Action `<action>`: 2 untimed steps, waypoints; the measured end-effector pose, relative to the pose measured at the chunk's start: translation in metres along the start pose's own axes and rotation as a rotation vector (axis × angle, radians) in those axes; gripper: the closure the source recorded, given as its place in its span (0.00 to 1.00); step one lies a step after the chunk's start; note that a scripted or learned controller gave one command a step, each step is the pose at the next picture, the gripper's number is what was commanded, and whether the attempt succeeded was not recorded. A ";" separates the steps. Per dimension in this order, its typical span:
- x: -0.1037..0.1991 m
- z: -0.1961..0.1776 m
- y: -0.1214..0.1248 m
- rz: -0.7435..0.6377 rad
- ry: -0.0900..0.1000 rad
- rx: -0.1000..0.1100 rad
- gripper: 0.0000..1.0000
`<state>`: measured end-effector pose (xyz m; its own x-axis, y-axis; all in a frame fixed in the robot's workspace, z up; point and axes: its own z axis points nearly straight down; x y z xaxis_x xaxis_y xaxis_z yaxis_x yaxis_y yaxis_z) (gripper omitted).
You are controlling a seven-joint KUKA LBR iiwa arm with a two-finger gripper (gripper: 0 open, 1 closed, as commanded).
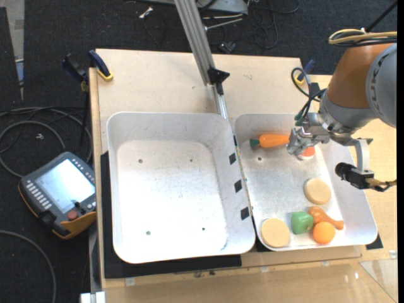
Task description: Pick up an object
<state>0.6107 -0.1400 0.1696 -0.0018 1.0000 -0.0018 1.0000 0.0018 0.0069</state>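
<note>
Two white bins (170, 131) sit on the table (158, 81); the hand (301, 145) hangs beside a carrot (273, 141) in the right one, its grip impossible to tell.

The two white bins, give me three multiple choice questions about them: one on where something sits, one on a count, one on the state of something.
1. Where does the carrot lie?
A. near the right bin's far wall
B. in the left bin
C. on the floor

2. How many pale round discs lie in the right bin?
A. none
B. two
C. five

3. Where is the gripper?
A. over the left bin
B. down inside the right bin by the carrot
C. above the pendant on the floor

Key: 1 A, it lies by the far wall. 2 B, one disc and another. 3 B, it sits at the carrot's right end.
</note>
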 end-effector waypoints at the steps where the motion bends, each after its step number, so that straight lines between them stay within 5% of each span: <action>1: -0.002 -0.046 0.009 -0.001 0.000 0.000 1.00; 2: -0.002 -0.072 0.010 -0.001 0.000 0.002 1.00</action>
<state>0.6205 -0.1413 0.2413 -0.0029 1.0000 -0.0014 1.0000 0.0029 0.0045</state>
